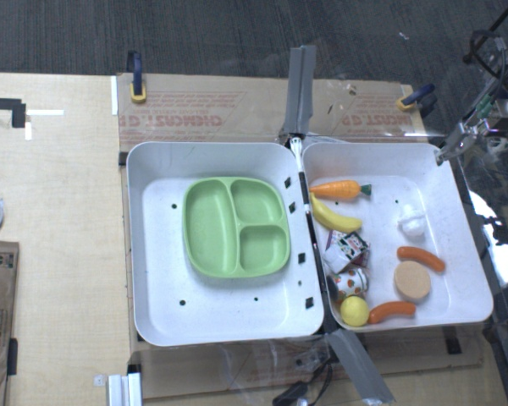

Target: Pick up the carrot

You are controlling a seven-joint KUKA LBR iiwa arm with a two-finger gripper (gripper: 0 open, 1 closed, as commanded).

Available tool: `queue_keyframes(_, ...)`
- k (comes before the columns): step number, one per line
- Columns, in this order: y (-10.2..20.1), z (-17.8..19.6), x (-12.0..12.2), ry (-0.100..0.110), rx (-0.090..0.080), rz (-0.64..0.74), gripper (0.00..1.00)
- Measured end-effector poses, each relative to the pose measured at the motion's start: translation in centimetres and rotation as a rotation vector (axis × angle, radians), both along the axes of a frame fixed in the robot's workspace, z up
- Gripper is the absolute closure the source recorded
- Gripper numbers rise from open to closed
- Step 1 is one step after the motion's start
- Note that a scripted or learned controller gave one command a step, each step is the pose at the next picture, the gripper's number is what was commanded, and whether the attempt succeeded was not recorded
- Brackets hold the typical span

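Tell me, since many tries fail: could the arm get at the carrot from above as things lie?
Probably yes. The carrot lies uncovered at the far left of the right bin, nothing on top. The banana just below it and the bin's wall leave little room.

Dark carpeted floor (237, 15), pale wooden bench (51, 210), brown cardboard sheet (212, 108), bright even light

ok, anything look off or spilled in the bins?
Nothing stands out. Green divided plate sits flat in the left bin; carrot, banana and other items lie loose in the right bin, none over a rim.
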State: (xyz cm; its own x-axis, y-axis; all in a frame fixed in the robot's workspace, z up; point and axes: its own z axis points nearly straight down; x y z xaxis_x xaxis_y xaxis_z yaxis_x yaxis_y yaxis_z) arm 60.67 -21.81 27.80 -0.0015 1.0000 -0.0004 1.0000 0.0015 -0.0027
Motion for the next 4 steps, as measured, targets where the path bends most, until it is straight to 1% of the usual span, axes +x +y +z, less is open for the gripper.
queue_keyframes(1,9.6,-12.8,4.6,0.000,0.000,-0.196,0.00)
queue_keyframes(2,11.9,-18.6,3.6,-0.001,0.001,0.264,0.00)
queue_keyframes(3,11.8,-17.8,3.5,0.002,0.001,0.260,1.00)
queue_keyframes(4,14.5,-8.6,0.7,-0.003,0.000,0.338,1.00)
